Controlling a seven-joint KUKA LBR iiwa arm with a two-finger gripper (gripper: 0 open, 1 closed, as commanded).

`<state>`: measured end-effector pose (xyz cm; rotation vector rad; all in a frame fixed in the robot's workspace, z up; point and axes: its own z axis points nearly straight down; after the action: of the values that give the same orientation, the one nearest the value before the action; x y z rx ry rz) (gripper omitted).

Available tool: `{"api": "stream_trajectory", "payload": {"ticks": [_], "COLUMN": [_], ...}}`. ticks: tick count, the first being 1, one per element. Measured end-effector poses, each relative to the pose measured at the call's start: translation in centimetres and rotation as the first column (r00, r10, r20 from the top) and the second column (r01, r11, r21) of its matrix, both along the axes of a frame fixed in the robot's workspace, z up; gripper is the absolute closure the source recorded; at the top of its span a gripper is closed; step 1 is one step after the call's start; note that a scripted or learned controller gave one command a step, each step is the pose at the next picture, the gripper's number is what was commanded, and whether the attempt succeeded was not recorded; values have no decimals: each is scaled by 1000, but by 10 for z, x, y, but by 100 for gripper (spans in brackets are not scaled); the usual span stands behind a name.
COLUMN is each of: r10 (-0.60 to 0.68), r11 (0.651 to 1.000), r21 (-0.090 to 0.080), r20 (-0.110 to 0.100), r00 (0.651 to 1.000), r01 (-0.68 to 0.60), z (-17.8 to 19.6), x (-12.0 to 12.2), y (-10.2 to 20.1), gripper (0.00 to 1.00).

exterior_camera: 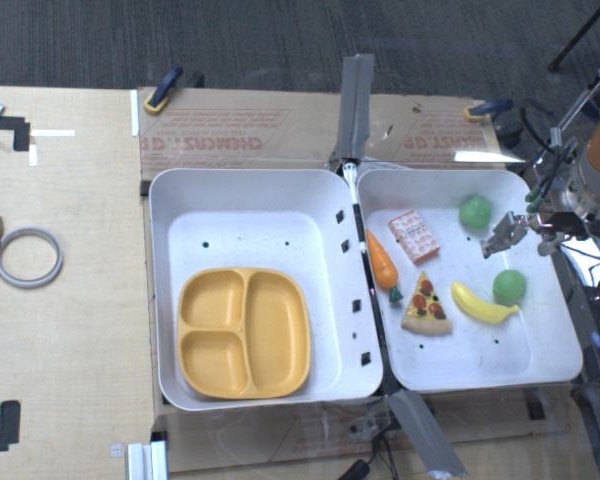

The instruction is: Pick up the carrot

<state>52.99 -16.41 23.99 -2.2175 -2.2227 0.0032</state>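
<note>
Over the right bin's far side hung the pincer [507, 236], its grey fingers pointing in toward the toys; whether they were spread or closed could not be told, and nothing lay between them.

One carrot [382, 259] lay in the right bin [480, 368], close against the left wall, orange with its green end pointing toward the near side. Just beside that green end sat one pizza slice [426, 305], its tip toward the far side. Up from the pizza lay one pink-and-white box [415, 236], tilted, near the carrot's orange end but apart from it. One banana [483, 305] lay to the right of the pizza, and its right end touched a green ball [509, 286]. A second green ball [474, 212] sat farther back, near the pincer. So two green balls, and one each of the rest: six things in that bin.

One yellow tray [245, 331] with three sections rested in the left bin [250, 203], toward its near side.

On the bench to the left lay one roll of tape [27, 257]. Two clamps with yellow and blue handles held the cardboard behind the bins, one at the left [164, 89] and one at the right [488, 110].
</note>
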Motion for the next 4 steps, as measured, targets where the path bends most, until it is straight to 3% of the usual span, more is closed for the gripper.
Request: {"api": "stream_trajectory", "payload": {"ticks": [1, 2, 3, 4], "r10": [159, 251, 254, 113], "r11": [987, 968, 967, 994], "r21": [1, -1, 0, -2], "r20": [0, 2, -1, 0], "r00": [987, 968, 967, 994], "r01": [-159, -251, -254, -113], "z": [-86, -23, -50, -18], "x": [-53, -36, -48, 33], "y": [55, 121, 204, 147], "gripper": [0, 0, 0, 0]}}
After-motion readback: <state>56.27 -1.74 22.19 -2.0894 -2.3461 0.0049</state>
